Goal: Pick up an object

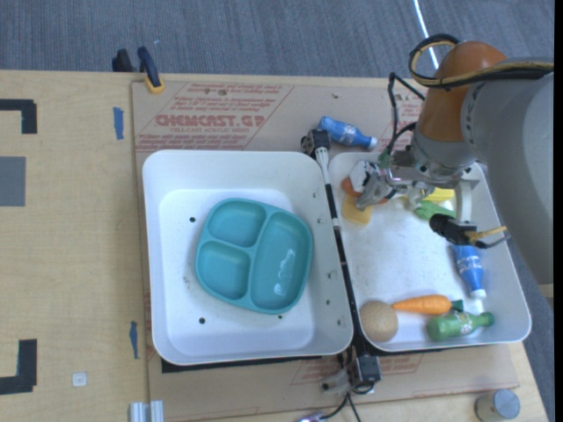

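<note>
On the left, a teal divided plate (253, 255) lies in the left bin (167, 178). Rightward, the gripper (374, 185) hangs over the right bin (510, 301) — its state I cannot tell. Near the front wall, the carrot (421, 305) lies left–right, green end pointing right.

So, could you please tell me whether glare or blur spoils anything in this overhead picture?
In the camera view, lighting is even; a mild sheen sits on the teal plate; the carrot is sharp; the gripper looks slightly soft, its shadow faint on the right bin.
</note>
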Robot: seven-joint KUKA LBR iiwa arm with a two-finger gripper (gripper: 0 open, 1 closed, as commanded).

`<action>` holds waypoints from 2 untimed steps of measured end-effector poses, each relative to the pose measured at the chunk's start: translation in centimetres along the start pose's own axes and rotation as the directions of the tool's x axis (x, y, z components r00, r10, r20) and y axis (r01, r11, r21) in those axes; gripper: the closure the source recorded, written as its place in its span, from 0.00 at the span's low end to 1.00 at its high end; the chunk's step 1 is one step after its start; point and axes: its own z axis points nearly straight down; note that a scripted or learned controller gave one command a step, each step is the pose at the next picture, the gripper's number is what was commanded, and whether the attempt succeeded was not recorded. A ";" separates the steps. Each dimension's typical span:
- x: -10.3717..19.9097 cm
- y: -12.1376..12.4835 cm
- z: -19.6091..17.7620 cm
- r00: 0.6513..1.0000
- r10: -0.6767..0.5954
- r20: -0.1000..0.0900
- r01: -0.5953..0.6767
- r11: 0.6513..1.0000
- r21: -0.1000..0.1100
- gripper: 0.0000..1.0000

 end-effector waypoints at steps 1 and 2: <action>-4.1 0.1 0.2 0.999 0.040 -0.017 -0.040 0.999 0.007 0.00; -9.3 0.5 0.2 0.981 -0.194 -0.004 0.194 0.981 -0.016 0.00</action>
